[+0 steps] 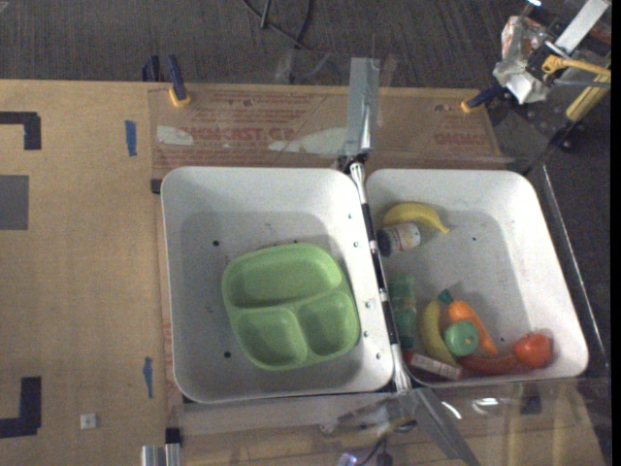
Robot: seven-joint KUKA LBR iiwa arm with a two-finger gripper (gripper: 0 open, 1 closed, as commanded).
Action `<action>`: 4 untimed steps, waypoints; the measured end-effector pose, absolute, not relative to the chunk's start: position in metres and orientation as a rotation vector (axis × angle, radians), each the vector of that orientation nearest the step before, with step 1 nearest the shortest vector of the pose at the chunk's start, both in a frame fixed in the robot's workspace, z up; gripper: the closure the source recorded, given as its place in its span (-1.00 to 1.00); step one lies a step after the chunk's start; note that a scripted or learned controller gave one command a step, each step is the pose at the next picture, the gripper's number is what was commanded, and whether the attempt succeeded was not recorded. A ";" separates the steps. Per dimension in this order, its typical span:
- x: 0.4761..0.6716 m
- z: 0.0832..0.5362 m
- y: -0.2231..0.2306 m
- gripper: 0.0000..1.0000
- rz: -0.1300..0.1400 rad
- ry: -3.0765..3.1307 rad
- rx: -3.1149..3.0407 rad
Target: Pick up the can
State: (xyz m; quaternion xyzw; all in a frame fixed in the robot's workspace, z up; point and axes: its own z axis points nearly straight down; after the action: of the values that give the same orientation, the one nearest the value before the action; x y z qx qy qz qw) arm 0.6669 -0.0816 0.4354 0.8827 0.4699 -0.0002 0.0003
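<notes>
In the right bin [543, 260], a small can-like cylinder [402, 238] with a pale label and a dark end lies on its side close to the left wall. It sits just below a yellow banana [415, 214]. Nothing touches it from above.
The right bin also holds a green bottle [404, 309], a second banana [437, 336], an orange and green toy [462, 330], a red pepper-like piece [514, 352] and a thin red-white object [433, 364]. A green divided plate [289, 305] lies in the left bin [194, 212]. Clamps and gear [543, 51] crowd the top right.
</notes>
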 end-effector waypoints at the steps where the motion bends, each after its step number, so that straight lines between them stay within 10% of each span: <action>1: 0.667 0.435 -0.149 1.00 0.001 1.445 2.787; 2: 0.642 0.354 -0.144 1.00 -0.004 1.305 2.859; 4: 0.668 0.435 -0.213 1.00 0.001 1.138 2.926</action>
State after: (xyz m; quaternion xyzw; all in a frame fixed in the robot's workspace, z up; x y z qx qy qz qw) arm 0.6676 -0.2128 0.4350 0.9319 0.3626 0.0004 0.0012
